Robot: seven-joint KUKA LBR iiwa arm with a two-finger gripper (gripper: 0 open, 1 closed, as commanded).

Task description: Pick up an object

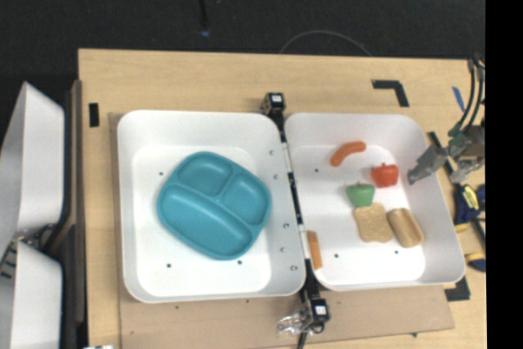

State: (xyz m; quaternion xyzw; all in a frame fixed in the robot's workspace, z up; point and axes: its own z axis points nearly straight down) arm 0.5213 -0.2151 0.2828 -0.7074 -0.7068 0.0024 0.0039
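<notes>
Five food pieces surround the green pepper point(359, 194); the jaws point(431, 162) hover beyond the red pepper point(385, 174), grip state unclear.

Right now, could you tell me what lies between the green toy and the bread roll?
In the camera view, the toast slice lies between the green toy and the bread roll, touching the roll.

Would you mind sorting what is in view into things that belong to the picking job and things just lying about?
Job:
gripper
sausage
red item
green item
toast
bun
carrot stick
right bin

Lying about:
blue plate
left bin
</notes>
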